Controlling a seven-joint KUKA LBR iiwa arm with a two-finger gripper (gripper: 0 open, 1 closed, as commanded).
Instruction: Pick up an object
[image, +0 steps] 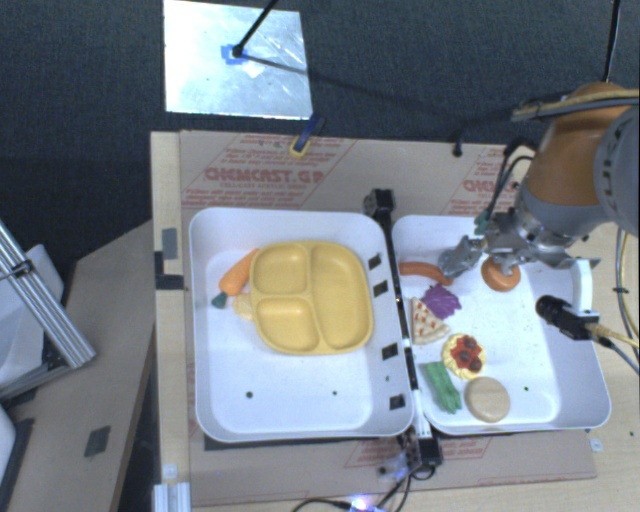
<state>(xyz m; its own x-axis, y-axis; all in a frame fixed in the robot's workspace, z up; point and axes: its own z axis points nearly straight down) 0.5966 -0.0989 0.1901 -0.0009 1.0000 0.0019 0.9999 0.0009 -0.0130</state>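
One smooth yellow three-compartment tray (305, 297).

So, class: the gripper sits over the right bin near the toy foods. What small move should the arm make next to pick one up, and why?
Probably a short descent onto the orange round piece. The gripper hovers at the right bin's far end, almost over that piece, with the sausage just to its left. Nothing shows between the fingers, so lowering comes before closing.

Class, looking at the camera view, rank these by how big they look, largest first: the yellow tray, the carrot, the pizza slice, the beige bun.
1. Yellow tray
2. Carrot
3. Beige bun and pizza slice: too alike to rank.
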